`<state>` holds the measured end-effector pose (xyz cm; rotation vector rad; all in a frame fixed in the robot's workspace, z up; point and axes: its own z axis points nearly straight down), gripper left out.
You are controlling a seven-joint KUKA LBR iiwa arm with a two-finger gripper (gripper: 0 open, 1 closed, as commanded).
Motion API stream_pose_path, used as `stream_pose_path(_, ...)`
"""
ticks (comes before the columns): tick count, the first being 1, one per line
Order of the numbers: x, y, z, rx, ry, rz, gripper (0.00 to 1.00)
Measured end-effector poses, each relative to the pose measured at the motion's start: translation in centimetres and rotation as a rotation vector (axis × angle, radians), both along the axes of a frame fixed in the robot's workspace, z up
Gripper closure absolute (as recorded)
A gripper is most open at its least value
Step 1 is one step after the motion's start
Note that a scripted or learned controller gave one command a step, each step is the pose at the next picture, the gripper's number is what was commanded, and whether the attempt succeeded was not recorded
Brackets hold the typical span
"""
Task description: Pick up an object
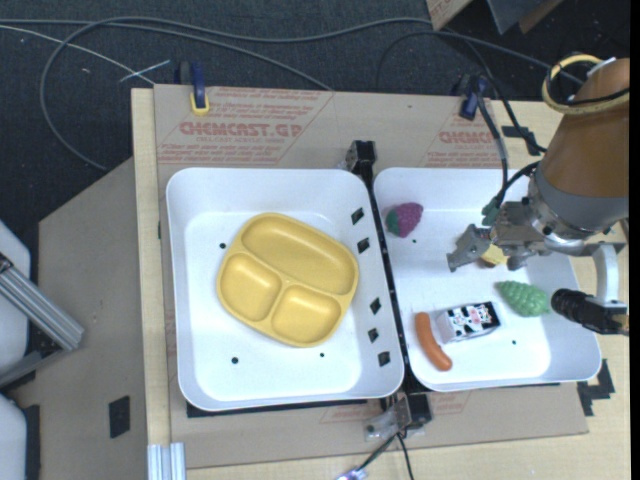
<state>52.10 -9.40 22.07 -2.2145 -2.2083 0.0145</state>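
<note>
Cardboard sheeting printed with red lettering covers the table (300, 118), which carries two shallow white bins set side by side and touching along a black central join. Blue clamps sit at the far edge of the sheeting.

Left bin (190, 268): holds a yellow compartment plate (288, 278) with three sections, lying flat and slightly rotated near the bin's middle.

Right bin (440, 193): holds the smaller objects and receives the arm.

Arm (590, 138): grey with an orange-brown upper section, entering from the right and hanging over the right bin's far right part.

Gripper (490, 251): grey metal, low over the bin floor at about mid-depth. The fingers appear spread, with a small yellow object (492, 257) partly visible beneath or between them; whether the fingers touch or clamp it cannot be told from this angle.

Objects in the right bin, by size:
- Black-and-white packet (472, 320), lying flat toward the near side, tilted, just beside the sausage.
- Green leafy toy (526, 298), near the right wall, just beside the gripper on its near side.
- Orange sausage-shaped toy (432, 340), at the near left of the bin, lying diagonally.
- Purple berry-like toy with a green patch (404, 218), at the far left of the bin, close to the central join and well apart from the gripper.

Black cables run across the dark floor behind the table.
</note>
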Motion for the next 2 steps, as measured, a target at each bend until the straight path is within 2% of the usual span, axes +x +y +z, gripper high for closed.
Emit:
stream_pose_path(1, 0.3, 0.0, 0.7, -0.002, -0.014, 0.003, 0.00)
stream_pose_path(2, -0.3, -0.3, -3.8, -0.001, -0.009, 0.002, 0.00)
